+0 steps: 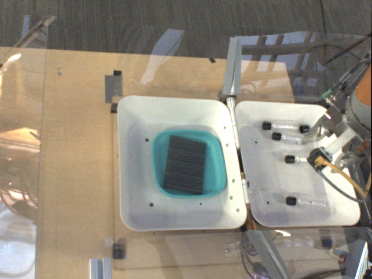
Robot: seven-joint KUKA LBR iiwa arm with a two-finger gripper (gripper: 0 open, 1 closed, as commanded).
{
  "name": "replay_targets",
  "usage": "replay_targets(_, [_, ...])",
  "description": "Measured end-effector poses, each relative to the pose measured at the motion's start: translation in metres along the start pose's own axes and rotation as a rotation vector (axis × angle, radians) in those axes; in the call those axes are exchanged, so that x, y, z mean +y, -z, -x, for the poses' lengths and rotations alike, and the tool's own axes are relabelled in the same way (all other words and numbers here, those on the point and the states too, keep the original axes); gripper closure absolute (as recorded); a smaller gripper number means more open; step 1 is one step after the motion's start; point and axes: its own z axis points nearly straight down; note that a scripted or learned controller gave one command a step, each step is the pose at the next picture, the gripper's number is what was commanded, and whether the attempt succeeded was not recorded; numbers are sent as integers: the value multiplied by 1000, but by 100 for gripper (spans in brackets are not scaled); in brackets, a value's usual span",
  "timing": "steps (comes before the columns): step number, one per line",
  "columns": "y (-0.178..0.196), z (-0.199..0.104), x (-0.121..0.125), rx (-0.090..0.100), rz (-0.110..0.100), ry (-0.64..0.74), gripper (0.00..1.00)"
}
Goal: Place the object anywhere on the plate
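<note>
Wooden bench (70, 156), two white bins. The left bin (133, 202) carries a teal plate (216, 173) at its centre. A dark ribbed block (186, 164) lies flat on the plate, fully inside the rim, with its long axis running near to far in the view and leaning slightly. Judged as the task's object, it is already where it belongs. The right bin (256, 208) holds four clear tubes (299, 158) with black caps, scattered and all lying roughly left-to-right: two close together at the far side, one mid-bin, one near the front wall. The gripper (324, 131) sits over the right bin's far-right part, just beside the right ends of the upper tubes, on the grey arm (363, 95) that enters at the right edge. Cannot tell whether the gripper is open, closed or gripping anything; it is too small and cluttered there. Key relation: the block lies well to the gripper's left, across the shared wall between the bins, so any move toward the plate is a leftward traverse over that wall. The tubes are far nearer, if one of them is the intended object.
</note>
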Motion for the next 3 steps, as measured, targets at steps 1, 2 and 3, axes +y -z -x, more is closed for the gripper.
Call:
replay_targets(1, [142,5,40,2,5,3,0])
replay_targets(2, [140,36,74,-2,2,-102,0])
replay_targets(3, [140,62,67,-2,3,-235,0])
